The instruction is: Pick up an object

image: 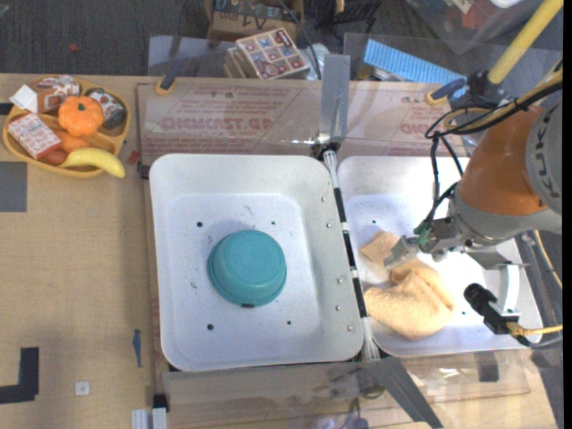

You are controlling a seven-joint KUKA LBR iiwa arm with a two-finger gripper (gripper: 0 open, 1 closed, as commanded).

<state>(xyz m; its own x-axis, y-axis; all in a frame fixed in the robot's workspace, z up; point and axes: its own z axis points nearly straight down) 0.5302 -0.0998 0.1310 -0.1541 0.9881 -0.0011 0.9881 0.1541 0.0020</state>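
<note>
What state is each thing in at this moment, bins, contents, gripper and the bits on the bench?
Teal bowl: upside down, in the left bin.
Tan cloth: crumpled, in the right bin.
Small tan piece: lying flat beside the cloth, at the gripper tip.
Gripper: low over the right bin; grasp unclear.
Fruit dish: full, on the bench's far left.
</note>
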